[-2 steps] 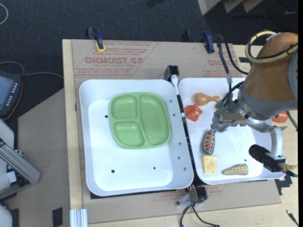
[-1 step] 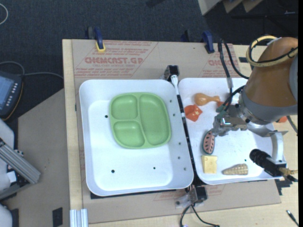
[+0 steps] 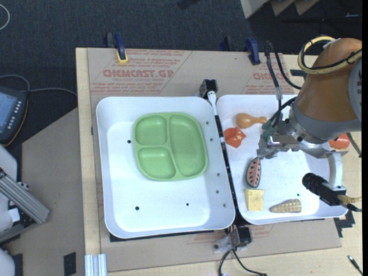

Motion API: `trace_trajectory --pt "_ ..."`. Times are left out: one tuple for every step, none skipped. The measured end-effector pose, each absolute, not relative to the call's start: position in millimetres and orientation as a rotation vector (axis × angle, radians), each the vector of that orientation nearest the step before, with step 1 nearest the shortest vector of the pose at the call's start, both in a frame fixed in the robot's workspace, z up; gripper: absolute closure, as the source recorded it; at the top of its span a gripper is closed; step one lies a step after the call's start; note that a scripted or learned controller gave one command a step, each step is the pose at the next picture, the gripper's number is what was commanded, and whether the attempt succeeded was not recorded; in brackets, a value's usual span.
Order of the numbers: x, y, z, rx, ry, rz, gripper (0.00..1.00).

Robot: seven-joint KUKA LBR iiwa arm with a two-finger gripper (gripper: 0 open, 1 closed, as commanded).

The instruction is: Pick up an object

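Observation:
The right bin (image 3: 276, 214) holds a watermelon slice (image 3: 253, 172), a yellow cheese block (image 3: 255, 199), a tan waffle cone (image 3: 286, 207), a red strawberry-like piece (image 3: 234, 136) and an orange-tan chicken drumstick (image 3: 250, 119). An orange thing (image 3: 340, 143) peeks out behind the arm at the right. My gripper (image 3: 268, 146) hangs over the bin's middle, just right of the red piece and above the watermelon slice. Nothing is visibly between its fingers.
The left bin (image 3: 115, 206) carries a green three-compartment plate (image 3: 171, 146). A black divider rail (image 3: 221, 148) runs between the bins. The arm's orange band (image 3: 330, 85) covers the right bin's far right side.

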State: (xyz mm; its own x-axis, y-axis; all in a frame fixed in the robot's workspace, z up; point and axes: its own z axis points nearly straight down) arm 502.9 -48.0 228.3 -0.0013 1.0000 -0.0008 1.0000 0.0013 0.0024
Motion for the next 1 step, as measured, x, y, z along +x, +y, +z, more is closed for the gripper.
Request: trace_trajectory --pt "494.5 -43.0 215.6 2.224 2.223 -0.003 1.0"
